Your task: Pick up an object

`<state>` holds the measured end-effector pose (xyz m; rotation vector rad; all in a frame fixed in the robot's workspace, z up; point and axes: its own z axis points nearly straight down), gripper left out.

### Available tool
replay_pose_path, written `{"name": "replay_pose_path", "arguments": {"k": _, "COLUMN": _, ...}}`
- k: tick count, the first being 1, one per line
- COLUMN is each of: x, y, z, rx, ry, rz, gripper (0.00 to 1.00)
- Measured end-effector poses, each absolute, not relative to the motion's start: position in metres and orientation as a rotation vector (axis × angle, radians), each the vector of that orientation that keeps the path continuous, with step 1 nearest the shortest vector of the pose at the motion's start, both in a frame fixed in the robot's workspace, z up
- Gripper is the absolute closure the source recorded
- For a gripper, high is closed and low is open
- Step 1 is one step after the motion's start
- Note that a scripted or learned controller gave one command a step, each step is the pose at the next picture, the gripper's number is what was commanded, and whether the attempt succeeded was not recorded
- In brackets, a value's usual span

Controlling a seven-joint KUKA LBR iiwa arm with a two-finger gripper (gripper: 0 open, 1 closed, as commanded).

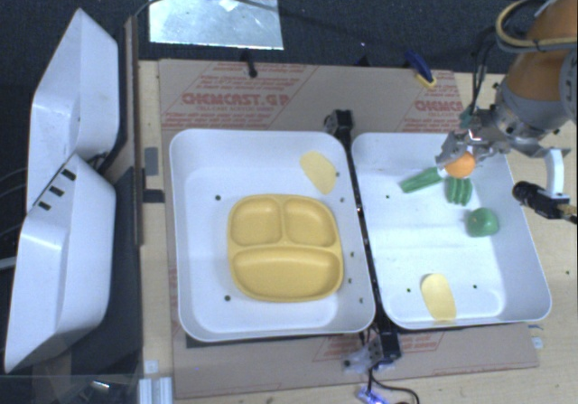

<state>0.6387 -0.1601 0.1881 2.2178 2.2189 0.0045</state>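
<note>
My gripper hangs over the back of the right bin. A small orange ball sits between its fingertips, and the gripper is shut on it. Just below the ball lie a long green piece and a short green piece. A round green object rests further toward the right wall. Near the bin's front lies a flat pale yellow piece.
The left bin holds a yellow divided plate and a pale yellow oval piece by its back right corner. A black divider runs between the bins. White covers stand at the far left.
</note>
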Motion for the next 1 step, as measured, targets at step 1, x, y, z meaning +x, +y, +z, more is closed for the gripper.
{"name": "replay_pose_path", "arguments": {"k": 1, "x": 0.6397, "y": -0.1602, "z": 0.2368, "rx": 2.217, "ry": 2.219, "rz": 0.005, "gripper": 1.00}}
